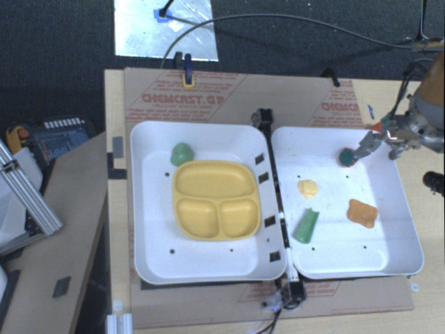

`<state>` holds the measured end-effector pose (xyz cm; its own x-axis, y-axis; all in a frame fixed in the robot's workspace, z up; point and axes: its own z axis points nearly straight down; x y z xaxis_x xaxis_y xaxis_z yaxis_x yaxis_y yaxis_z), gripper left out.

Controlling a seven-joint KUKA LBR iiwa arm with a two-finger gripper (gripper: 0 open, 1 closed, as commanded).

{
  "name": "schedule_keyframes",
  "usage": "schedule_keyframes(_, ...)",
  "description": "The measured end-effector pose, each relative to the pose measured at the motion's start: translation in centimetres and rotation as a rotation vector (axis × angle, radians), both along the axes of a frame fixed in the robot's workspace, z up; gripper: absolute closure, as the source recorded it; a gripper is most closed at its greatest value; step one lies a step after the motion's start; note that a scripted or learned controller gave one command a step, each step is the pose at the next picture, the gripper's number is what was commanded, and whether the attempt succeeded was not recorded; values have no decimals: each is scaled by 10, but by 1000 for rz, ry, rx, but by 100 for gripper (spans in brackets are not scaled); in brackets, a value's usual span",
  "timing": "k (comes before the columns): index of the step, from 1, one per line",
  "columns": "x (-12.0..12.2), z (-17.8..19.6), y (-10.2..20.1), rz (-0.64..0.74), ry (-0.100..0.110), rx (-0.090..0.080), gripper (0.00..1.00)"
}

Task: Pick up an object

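The right bin [389, 256] holds a small pale yellow lump [308, 187], an orange block [362, 213], a green oblong piece [306, 225] and a small teal object [345, 158]. My gripper [361, 149] reaches in from the right over the bin's far right part, and its tip meets the teal object. Whether the teal object is gripped or merely touched is unclear. In the left bin [149, 207] a round green object [182, 153] sits beside a yellow divided plate [214, 199].
A black hinge strip [272, 186] runs between the two bins. Cables cross the dark floor behind the bench. A metal sheet [165, 19] lies at the far back, and a grey side table [49, 235] stands to the left.
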<state>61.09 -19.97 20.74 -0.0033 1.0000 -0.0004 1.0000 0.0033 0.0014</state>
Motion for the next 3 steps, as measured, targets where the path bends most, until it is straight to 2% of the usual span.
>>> schedule_keyframes(2,20,-109,-1,4,1,0,0)
schedule_keyframes(3,21,-123,-1,4,0,-1,0)
